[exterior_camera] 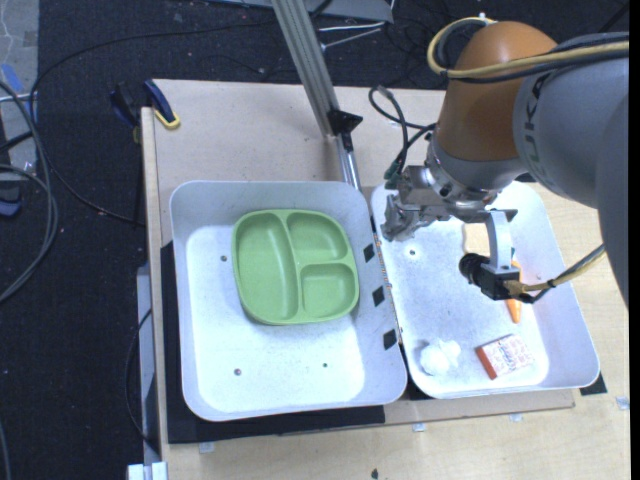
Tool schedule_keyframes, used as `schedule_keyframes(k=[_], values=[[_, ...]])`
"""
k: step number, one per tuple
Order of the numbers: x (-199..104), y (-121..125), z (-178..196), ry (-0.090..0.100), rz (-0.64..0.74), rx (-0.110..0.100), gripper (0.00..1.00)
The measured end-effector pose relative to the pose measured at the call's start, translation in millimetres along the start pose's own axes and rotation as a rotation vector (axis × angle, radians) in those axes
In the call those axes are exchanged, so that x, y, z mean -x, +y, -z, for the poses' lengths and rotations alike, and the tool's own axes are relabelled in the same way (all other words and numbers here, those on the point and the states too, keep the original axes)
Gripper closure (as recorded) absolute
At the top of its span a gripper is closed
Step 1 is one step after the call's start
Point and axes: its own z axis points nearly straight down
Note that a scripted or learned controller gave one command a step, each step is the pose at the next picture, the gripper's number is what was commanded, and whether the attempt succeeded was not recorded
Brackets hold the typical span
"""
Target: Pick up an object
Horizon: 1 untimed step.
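The two-finger gripper (pixel 393 224) is low over the far-left corner of the right-hand shallow white bin (pixel 440 288), close to the wall next to the neighbouring bin. From this slant there's no telling whether it is open or closed, and no object can be seen in its grasp. Directly under it is plain bin floor.

The things to pick all lie toward the near side of this same bin. A small crumpled white lump (pixel 440 356) sits by the front wall, well apart from the gripper. To its right, not touching it, a small flat red-and-white packet (pixel 505 356) lies at a tilt. A little farther back, a small orange piece (pixel 514 311) pokes out, partly hidden by the wrist hardware, so its shape is unclear.

In the left-hand shallow white bin (pixel 290 368), a pale green plastic plate with three compartments (pixel 295 266) lies flat in the far half.

The grey arm (pixel 585 108) comes in from the right, high over the right bin. It bends at the orange band (pixel 495 63) and angles the wrist down and leftward to the gripper. The two bins sit edge to edge on the pale wooden bench (pixel 240 128).
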Motion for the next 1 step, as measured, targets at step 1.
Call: schedule_keyframes(k=[1], values=[[-52.0, -12.4, -12.1, 0.0, 0.0, 0.0, 1.0]])
